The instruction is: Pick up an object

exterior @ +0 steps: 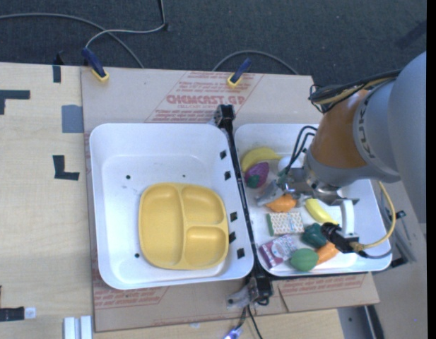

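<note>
Over the right bin, the gripper hangs low among the toy food, and the grey arm comes in from the right side. Just below the gripper lies a small orange piece, almost touching it, with its long axis going left to right. This is the nearest thing to pick. Up and to the left are a purple piece and a yellow one. To the right lies a small banana, and lower down a checkered block. The gripper's state cannot be told, because the wrist hides it and the view is blurred there; nothing is clearly seen in its grasp. Probably the coming move is only a short descent onto the orange piece. The left bin holds a yellow divided plate, well apart from the gripper.
</note>
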`<state>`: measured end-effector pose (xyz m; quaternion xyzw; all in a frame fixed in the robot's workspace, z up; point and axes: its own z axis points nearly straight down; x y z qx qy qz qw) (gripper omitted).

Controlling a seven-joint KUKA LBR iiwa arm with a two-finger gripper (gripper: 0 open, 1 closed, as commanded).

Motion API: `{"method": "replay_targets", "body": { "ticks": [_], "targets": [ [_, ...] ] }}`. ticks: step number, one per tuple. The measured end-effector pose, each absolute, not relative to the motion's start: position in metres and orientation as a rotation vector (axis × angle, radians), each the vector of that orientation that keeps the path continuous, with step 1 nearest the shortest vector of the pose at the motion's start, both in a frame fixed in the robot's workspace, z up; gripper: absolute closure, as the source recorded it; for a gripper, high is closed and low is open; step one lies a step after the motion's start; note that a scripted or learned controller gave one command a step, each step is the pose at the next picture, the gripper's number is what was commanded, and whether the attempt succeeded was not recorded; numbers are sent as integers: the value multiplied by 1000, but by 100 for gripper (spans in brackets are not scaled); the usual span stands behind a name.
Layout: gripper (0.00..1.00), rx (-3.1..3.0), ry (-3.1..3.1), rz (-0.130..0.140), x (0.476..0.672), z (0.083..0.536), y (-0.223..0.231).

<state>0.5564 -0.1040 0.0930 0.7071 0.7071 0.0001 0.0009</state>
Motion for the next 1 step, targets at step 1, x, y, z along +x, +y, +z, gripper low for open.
{"method": "replay_targets", "body": {
  "ticks": [1],
  "targets": [
    [100,2221,2223,-1,556,102,-103]
  ]
}}
